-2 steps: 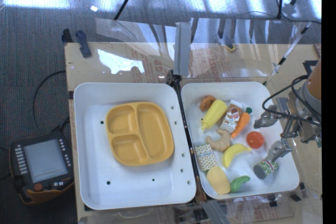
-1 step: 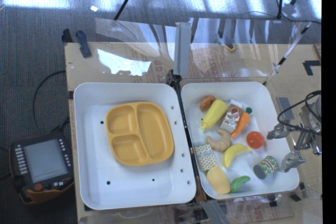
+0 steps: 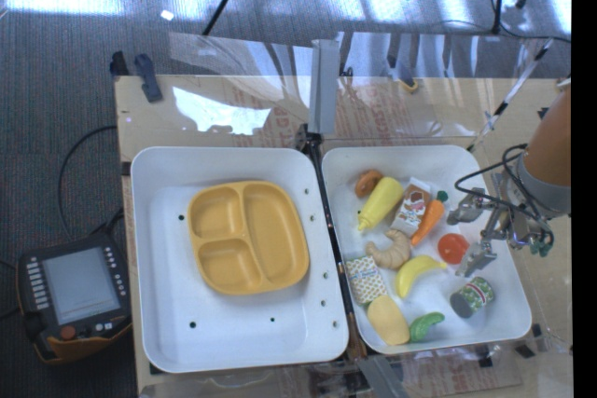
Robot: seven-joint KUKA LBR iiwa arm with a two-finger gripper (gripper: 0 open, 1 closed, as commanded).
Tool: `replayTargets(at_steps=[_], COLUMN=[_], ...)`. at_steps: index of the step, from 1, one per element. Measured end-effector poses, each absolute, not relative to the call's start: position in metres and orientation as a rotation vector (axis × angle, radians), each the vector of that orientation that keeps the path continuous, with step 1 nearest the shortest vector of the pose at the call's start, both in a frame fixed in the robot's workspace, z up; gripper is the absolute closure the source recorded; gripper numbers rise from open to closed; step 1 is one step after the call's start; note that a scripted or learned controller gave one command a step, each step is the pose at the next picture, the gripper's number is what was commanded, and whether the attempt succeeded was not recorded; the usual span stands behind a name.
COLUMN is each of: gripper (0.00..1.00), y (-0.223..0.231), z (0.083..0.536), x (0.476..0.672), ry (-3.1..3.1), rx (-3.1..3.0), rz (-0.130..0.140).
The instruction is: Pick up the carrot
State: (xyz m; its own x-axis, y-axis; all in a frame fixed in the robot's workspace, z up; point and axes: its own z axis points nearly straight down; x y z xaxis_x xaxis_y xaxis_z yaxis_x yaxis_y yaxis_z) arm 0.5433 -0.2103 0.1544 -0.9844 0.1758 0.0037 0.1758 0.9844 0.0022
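The orange carrot point(image 3: 428, 221) with a green top lies slanted in the right bin point(image 3: 494, 317), between a small carton point(image 3: 411, 205) and a red tomato point(image 3: 452, 248). My gripper point(image 3: 469, 237) hangs over the bin's right side, just right of the carrot and apart from it. It is open, with one finger point(image 3: 463, 212) toward the back and the other toward the front. The tomato sits just left of the gap between them, and nothing is held.
The right bin also holds a yellow bottle point(image 3: 380, 203), a brown roll point(image 3: 368, 183), a ginger-like piece point(image 3: 390, 250), a banana point(image 3: 418, 273), a checked packet point(image 3: 362, 279), a can point(image 3: 473, 295), a pale lemon point(image 3: 388, 319) and a green pepper point(image 3: 426, 325). A yellow divided plate point(image 3: 247, 236) lies in the left bin point(image 3: 159, 312).
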Motion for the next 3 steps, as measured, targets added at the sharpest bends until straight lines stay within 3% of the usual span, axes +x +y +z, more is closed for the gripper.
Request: replayTargets(at_steps=[1,2,3], gripper=[0.00,0.00,0.00], y=[-0.189,-0.211,-0.204], z=[0.110,0.104,0.106], x=[0.616,0.639,0.627], ry=[-3.161,-3.135,-3.145], rx=[-0.204,-0.451,-0.448], rz=[0.006,0.004,0.007])
